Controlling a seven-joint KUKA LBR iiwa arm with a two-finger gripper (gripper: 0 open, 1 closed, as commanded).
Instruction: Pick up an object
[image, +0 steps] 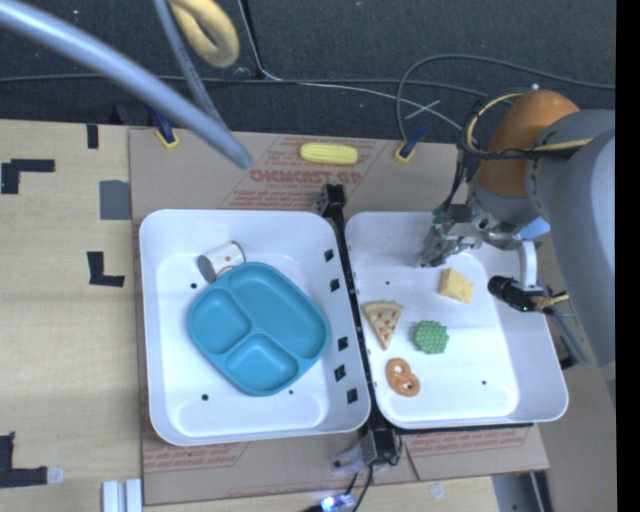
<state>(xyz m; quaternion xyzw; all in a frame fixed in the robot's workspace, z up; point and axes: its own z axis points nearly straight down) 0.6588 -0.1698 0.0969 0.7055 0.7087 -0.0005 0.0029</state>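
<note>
Cheese (456, 286) lies in the right bin (520, 400), just below and slightly right of our gripper (436, 252) in the camera view, close but apart. We cannot tell how the jaws stand. We judge a short move toward the bin's near side would bring the gripper over it.

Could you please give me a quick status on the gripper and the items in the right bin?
Gripper low over right white bin, nothing seen held. Yellow cheese-like wedge just beside it, untouched. Nothing seen blocking it.

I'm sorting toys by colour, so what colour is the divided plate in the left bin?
The divided plastic plate is light blue, clearest in the camera view.
</note>
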